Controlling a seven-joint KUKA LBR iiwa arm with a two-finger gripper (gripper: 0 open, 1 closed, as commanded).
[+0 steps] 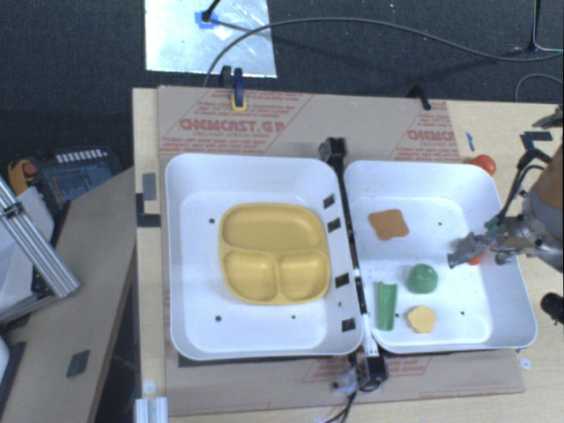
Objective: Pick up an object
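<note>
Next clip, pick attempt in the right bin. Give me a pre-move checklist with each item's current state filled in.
1. Tool inside the right bin, at its right side: ok.
2. Target chosen: cannot tell; the tool is nearest the green ball but not over it.
3. Something held between the fingers: cannot tell; a small orange patch sits by the tip, too blurred to identify.
4. Loose pieces spaced for a clean grasp: not ok for the green stick and yellow piece, which lie close together; ok for the brown piece, alone.
5. Yellow tray in the left bin, out of the way: ok.
</note>
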